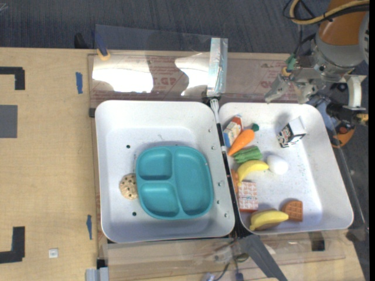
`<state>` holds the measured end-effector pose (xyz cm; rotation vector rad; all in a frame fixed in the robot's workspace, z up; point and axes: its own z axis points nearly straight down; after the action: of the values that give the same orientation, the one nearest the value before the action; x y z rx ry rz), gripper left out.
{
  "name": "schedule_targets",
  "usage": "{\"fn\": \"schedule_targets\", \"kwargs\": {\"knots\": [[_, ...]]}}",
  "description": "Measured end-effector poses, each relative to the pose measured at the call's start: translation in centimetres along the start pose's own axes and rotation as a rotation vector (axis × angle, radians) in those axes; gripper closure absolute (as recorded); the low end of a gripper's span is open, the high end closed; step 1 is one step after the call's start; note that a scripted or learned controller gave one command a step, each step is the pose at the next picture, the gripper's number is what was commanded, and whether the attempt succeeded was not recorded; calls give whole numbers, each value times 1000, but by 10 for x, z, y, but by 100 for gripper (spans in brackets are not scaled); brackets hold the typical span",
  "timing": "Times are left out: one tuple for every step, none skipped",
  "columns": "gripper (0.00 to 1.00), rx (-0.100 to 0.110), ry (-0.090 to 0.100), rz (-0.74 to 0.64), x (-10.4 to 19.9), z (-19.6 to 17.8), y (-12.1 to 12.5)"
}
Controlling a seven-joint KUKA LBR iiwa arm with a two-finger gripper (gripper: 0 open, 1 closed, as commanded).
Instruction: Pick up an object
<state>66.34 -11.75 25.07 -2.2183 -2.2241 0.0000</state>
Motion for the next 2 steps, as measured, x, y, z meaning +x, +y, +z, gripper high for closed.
{"fn": "schedule_targets", "kwargs": {"knots": [[0,-2,-3,-45,-46,-20,-38],[0,-5,0,57,-78,151,-12]]}}
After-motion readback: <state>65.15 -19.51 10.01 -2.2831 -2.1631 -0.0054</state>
